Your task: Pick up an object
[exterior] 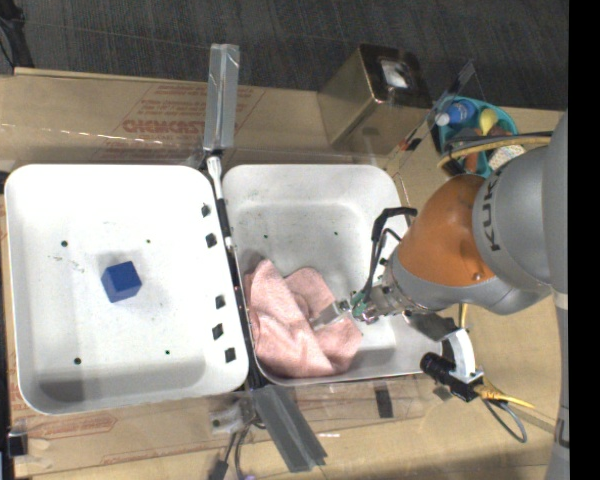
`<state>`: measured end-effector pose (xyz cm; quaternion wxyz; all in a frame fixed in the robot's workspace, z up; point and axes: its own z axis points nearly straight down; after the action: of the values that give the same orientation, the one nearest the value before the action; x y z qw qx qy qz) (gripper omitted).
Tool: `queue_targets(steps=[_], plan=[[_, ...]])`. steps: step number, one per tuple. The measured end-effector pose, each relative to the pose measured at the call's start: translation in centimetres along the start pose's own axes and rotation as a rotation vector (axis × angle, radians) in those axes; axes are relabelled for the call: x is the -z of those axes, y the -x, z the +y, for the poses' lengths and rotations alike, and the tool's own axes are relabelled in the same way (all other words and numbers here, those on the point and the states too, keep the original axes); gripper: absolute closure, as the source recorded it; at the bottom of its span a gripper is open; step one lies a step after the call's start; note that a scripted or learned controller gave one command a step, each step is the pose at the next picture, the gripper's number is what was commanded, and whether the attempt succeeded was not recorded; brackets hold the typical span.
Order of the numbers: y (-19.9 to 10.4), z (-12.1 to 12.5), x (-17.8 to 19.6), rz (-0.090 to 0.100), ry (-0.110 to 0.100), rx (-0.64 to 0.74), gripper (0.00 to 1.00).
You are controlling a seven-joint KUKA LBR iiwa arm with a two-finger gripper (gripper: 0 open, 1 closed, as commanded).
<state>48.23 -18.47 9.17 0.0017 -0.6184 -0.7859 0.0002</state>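
gripper: sat low on pink cloth, right bin; grasp state could not be told.
risk: soft folds might slip free.
blue cube: left bin, untouched.

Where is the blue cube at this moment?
In the camera view, the blue cube lies alone on the floor of the left bin, near its middle, far from the pink cloth in the right bin.

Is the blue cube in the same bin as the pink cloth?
No, the blue cube lies in the left bin, the pink cloth in the right bin.
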Motion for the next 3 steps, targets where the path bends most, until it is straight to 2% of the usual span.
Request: queue_targets(steps=[1, 2, 3], plan=[[0.0, 0.1, 1.0, 0.000, 0.000, 0.005, 1.00], [-3.6, 4.9, 12.2, -0.002, 0.003, 0.010, 1.00], [-3.6, 4.9, 12.2, -0.002, 0.002, 0.010, 0.00]])
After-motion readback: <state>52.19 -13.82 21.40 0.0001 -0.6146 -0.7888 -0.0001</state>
